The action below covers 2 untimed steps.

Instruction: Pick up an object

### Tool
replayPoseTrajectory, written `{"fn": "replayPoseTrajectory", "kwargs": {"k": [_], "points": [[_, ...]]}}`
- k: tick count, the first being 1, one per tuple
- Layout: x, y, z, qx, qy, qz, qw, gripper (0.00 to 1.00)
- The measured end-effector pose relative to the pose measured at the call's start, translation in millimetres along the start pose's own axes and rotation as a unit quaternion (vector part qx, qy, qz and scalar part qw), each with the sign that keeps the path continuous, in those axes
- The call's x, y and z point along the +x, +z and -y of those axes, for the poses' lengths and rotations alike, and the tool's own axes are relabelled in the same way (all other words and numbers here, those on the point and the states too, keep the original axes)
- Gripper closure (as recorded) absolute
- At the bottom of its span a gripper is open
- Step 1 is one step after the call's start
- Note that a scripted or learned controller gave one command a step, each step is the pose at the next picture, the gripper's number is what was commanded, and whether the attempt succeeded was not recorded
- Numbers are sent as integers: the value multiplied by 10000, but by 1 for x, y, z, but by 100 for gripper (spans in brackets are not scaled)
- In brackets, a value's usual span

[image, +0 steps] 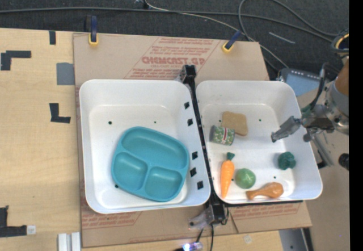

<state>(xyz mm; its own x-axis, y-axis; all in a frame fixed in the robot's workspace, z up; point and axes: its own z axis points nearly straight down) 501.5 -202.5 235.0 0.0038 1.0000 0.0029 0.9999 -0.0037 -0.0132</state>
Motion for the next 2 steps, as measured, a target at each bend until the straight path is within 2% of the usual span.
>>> {"fn": "replayPoseTrajectory", "kwargs": {"k": [1,2], "points": [[1,-6,-3,-59,-22,15,10000,0],[7,42,-10,-41,-26,11,10000,0]]}}
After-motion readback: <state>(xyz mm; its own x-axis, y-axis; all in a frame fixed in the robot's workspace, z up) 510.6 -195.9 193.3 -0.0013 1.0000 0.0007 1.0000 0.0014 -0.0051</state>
